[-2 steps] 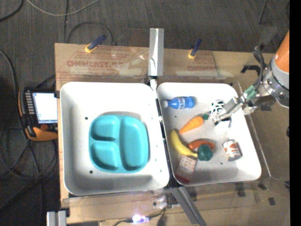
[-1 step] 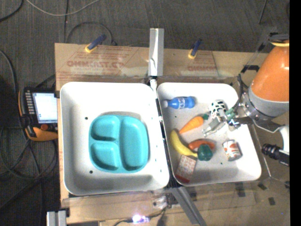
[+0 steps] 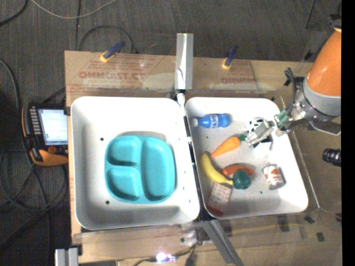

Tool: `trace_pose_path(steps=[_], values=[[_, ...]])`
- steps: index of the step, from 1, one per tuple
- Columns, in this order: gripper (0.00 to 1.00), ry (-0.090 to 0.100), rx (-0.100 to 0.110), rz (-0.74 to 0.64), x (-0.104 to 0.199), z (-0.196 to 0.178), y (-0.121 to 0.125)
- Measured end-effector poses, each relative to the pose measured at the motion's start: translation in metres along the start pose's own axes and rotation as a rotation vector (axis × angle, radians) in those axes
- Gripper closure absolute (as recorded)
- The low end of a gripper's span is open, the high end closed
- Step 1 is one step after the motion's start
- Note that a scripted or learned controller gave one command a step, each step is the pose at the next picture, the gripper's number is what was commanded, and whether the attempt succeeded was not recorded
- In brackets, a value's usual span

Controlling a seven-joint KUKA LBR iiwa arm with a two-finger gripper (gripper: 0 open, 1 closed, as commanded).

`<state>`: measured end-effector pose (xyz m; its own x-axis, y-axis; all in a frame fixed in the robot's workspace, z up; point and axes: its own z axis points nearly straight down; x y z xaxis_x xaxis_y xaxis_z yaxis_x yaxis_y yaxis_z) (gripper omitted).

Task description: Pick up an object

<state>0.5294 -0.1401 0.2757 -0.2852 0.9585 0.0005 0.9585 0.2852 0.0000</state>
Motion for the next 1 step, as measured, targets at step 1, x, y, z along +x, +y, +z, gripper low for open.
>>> trace_pose_path(steps=[1], values=[[0.0,0.0,0.002,0.072,0.0559,0.0517,0.0128]])
